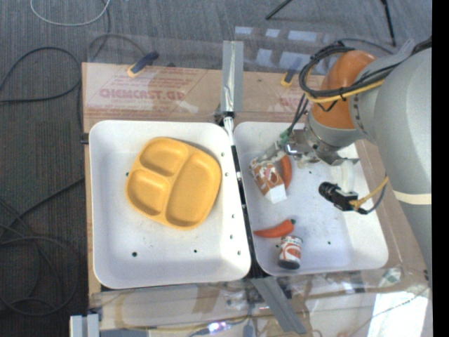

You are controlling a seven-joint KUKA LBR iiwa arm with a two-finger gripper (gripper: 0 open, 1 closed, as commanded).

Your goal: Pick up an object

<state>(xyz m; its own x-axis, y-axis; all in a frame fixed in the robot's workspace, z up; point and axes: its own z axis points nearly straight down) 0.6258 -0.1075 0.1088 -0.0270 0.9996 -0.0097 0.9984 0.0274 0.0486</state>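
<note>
Side by side on the desk [105, 90]: two white bins. In the left bin [112, 251], a yellow tray [174, 182] with three compartments, lying near the middle. In the right bin [365, 251], four small things. Near the upper left corner, a brown-and-white carton [266, 177], tipped at a slant, with a pale end toward the bin's middle. Touching its right side, a slim orange-red pepper [286, 172], nearly upright in the view. Lower down, well apart from those, a second orange-red pepper [275, 228], lying almost level with a dark stem at its right end. Just below it, a small can [290, 252] with a red and white label. Reaching in from the right, the grey arm [407, 118] with its orange band [344, 83]. Low over the bin's upper part, the tool [290, 144], just above the carton and the upright pepper. Open or closed: cannot tell. Nothing seen clamped in it.
</note>
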